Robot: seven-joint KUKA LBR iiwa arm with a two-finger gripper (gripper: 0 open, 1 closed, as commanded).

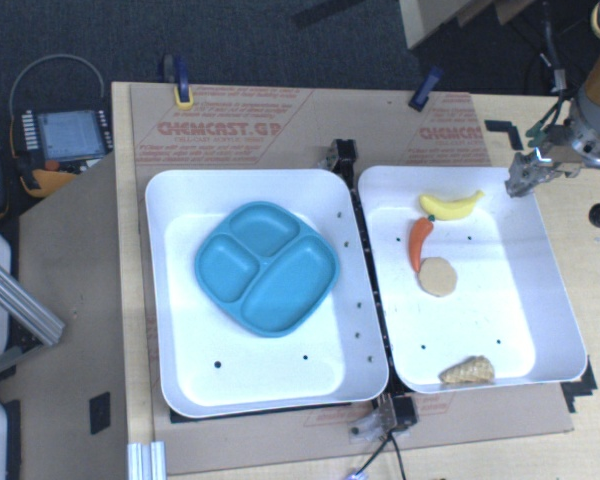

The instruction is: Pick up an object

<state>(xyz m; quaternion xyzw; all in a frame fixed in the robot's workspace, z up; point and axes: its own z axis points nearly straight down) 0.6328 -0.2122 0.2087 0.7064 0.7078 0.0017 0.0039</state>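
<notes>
Gripper (523, 180) is seen over the right bin's (550, 268) far right corner; finger state cannot be told. Banana (451, 205), carrot (420, 243), and round cookie (438, 276) are clustered nearby, untouched.

Both bins (365, 298) look like smooth white plastic with a soft sheen. The blue tray (267, 267) is matt plastic. Banana (451, 204) and carrot (420, 242) look like glossy plastic; the biscuit (438, 276) is dull. The board (310, 123) at 12 o'clock looks like printed brown paper.
</notes>
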